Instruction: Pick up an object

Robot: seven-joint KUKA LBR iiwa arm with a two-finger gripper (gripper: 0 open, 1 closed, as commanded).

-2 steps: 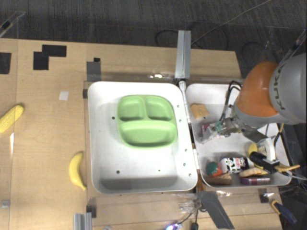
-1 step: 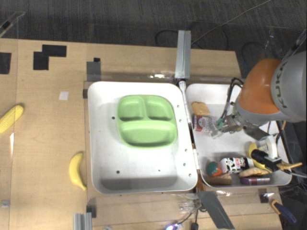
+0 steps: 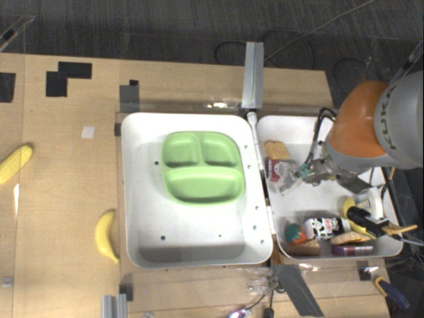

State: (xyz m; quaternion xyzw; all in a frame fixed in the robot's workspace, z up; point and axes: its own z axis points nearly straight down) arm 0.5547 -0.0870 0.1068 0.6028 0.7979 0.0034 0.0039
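Arm: I see the grey arm (image 3: 403,114) with its orange band (image 3: 358,119) coming in from 3 o'clock over the right bin (image 3: 331,126).
Gripper: the gripper (image 3: 309,173) is low inside that bin, a little toward 10 o'clock from the bin's middle.
Pincer state: I cannot tell whether it is released or clenched.
Task's thing: a crinkled clear packet (image 3: 282,173) with red print, lying flat at the gripper's 9 o'clock, just beside it. I cannot make out contact.
Packet's neighbour: a brown bun-like piece (image 3: 277,150) at its 12 o'clock, touching or nearly so.
Bin's 6 o'clock side: a cow-patterned bottle (image 3: 323,227), a red-and-green ball (image 3: 292,232), a purple marker (image 3: 352,249).
Left bin: the left bin (image 3: 136,197) holds a green divided plate (image 3: 201,166).
Bench, 9 o'clock: a banana (image 3: 106,236) and a corn cob (image 3: 14,165).
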